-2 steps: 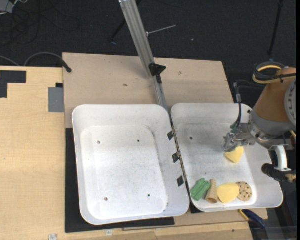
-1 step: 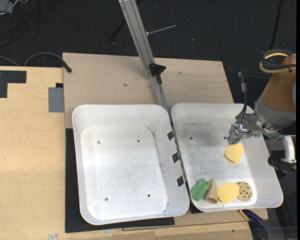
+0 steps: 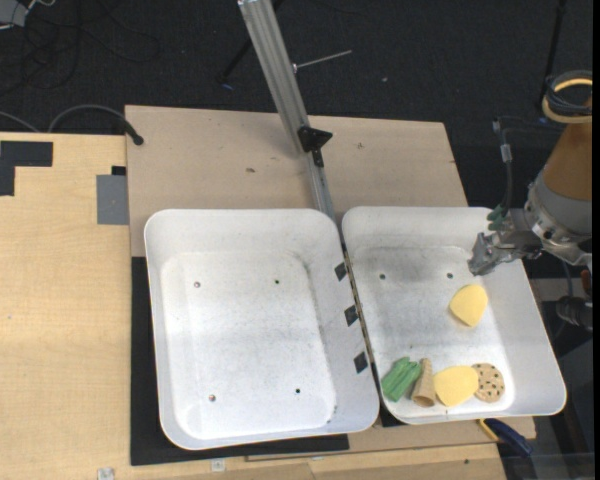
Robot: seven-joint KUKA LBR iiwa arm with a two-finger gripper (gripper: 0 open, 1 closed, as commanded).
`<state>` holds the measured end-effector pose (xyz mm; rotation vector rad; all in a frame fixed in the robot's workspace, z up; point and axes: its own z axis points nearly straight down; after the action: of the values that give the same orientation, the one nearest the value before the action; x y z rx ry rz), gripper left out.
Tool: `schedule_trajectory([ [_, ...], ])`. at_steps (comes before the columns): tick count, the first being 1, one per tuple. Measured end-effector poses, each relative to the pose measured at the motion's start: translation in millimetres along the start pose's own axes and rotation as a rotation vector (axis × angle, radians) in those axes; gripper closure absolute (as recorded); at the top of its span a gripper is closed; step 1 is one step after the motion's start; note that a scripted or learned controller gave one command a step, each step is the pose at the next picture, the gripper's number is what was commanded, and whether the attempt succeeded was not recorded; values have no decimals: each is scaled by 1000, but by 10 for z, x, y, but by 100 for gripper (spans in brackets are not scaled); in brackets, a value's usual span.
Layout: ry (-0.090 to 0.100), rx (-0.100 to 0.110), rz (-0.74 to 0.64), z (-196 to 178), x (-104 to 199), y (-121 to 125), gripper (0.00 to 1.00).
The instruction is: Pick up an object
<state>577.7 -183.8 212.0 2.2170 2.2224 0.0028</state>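
My gripper [image 3: 483, 256] hangs over the right bin [image 3: 410, 268] near its right wall, on the end of the grey arm with the orange band. Just below and left of it a yellow wedge-shaped piece [image 3: 468, 305] lies on the bin floor, apart from the gripper. Along the bin's front edge sit a green toy [image 3: 401, 377], a tan cone [image 3: 423, 382], a second yellow piece [image 3: 456, 385] and a chocolate-chip cookie [image 3: 488, 381]. Nothing shows between the gripper's tips.
The left bin [image 3: 242, 318] lies beside the right one, joined by black clips [image 3: 351, 314]. A slanted aluminium rail [image 3: 280, 78] rises behind the bins. A wooden bench top [image 3: 50, 298] spreads to the left.
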Motion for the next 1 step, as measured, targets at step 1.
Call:
schedule_trajectory([
  [1,-1,-2,0,-635,-39,16,100],
])
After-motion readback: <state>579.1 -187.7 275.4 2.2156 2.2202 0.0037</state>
